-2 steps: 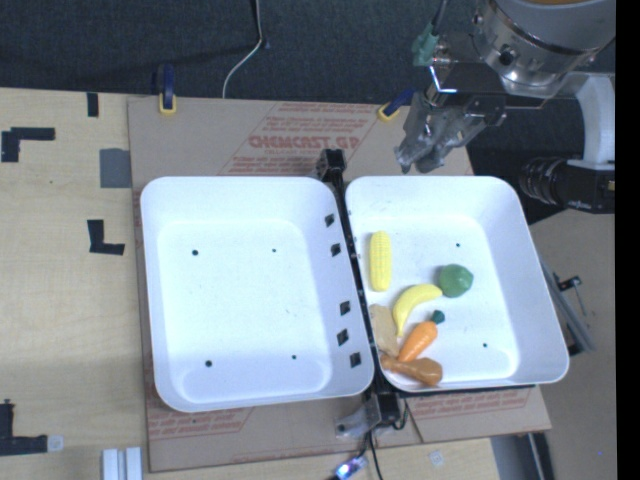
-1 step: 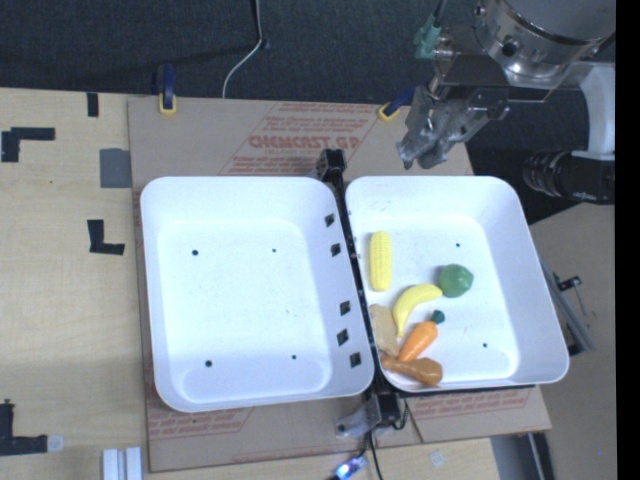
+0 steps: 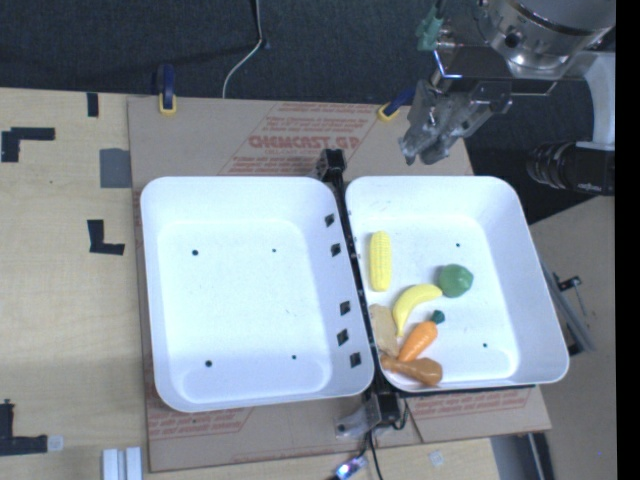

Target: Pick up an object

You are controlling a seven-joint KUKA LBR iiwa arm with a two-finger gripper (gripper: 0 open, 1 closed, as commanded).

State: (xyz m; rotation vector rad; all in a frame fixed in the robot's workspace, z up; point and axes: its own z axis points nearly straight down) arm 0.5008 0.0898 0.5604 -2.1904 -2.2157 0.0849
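Your claw (image 3: 432, 150) hangs above the right bin's (image 3: 500, 200) far edge; can't tell its state. Nothing picked: corn (image 3: 380, 259), banana (image 3: 414, 302), carrot (image 3: 419, 339) lie inside. Whole grab remains.

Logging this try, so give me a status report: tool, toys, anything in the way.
Tool up above right bin's far rim, holding nothing. Corn, banana, carrot, green ball untouched in right bin. Nothing blocking them.

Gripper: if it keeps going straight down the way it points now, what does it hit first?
Probably bare cardboard or the far rim of the right bin, not the toys. The gripper hangs above that edge; depth is unclear. The corn lies nearer the camera.
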